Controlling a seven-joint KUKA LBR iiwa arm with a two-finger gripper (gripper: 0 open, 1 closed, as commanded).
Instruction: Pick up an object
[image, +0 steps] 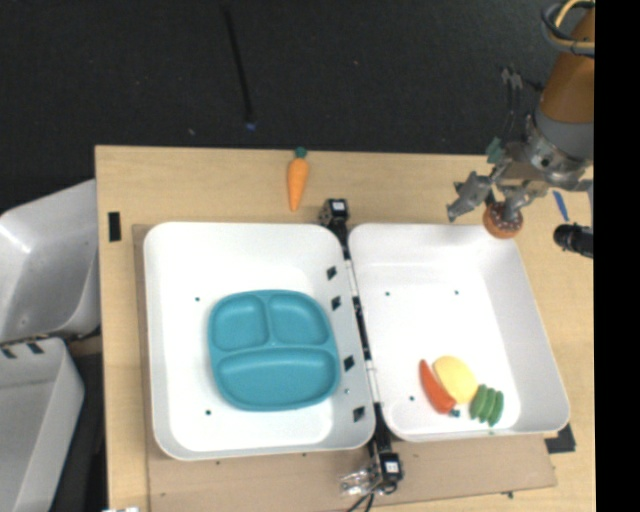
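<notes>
You cannot tell the grey two-finger gripper's (497, 205) grip state; the small round orange-brown object (501, 222) just below the jaws could be knocked off the bin rim.

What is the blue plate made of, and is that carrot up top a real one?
The blue plate looks like moulded plastic: one even matte colour, smooth rounded dividers, three compartments. The carrot on the wooden bench is probably a toy, plastic or rubber: its orange is flat and uniform, with a neat green tip. Too small to be certain.
</notes>
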